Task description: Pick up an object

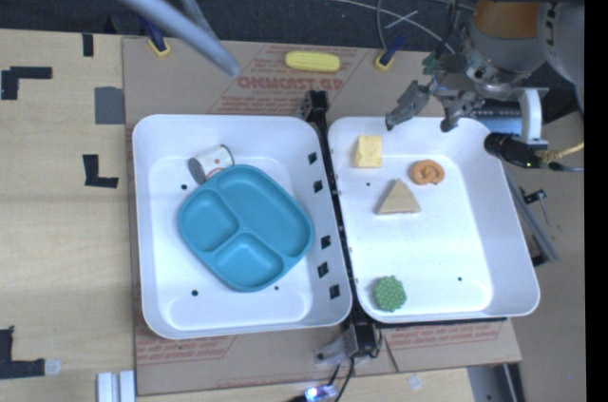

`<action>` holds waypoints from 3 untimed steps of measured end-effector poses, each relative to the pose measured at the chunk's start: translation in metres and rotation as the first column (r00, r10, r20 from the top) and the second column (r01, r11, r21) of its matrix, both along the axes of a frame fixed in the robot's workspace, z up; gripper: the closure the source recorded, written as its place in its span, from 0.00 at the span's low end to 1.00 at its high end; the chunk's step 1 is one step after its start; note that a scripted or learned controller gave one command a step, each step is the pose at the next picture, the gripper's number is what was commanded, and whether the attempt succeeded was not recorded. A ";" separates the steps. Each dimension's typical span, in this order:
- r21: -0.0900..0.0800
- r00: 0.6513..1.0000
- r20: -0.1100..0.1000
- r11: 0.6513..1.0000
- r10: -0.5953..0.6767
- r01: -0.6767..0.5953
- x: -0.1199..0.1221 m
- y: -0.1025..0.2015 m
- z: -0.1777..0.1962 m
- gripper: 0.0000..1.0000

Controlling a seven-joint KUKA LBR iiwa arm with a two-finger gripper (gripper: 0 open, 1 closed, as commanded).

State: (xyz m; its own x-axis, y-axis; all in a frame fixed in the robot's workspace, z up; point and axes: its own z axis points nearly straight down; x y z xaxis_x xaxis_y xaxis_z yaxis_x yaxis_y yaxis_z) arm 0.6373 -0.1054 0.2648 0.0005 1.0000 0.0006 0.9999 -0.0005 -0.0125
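Four items are seen in the right bin (494, 229); gripper (425, 113) (fingers spread, nothing held) is poised above its far rim, where a rim strike is risked.

tray (245, 227) and cup (211, 163) in left bin (152, 229), four small items in right bin (494, 248), claw (422, 115) above its far edge

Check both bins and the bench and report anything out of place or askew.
Two things stand out. A yellow banana-like piece lies on the cardboard behind the bins, outside both. In the left bin, a small cup lies tipped on its side beside the blue divided plate.
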 end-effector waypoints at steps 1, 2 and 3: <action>-0.001 1.000 0.011 1.000 0.002 -0.002 0.002 0.000 0.006 0.00; -0.001 1.000 0.006 1.000 0.002 -0.002 -0.009 -0.001 -0.048 0.00; -0.001 1.000 0.007 1.000 0.002 -0.002 -0.014 0.002 -0.092 0.00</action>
State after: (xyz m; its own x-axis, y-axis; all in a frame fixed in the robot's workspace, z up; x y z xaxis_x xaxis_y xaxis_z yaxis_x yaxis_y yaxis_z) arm 0.6230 -0.1033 0.1723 -0.0014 1.0000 -0.0006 1.0000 0.0014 -0.0057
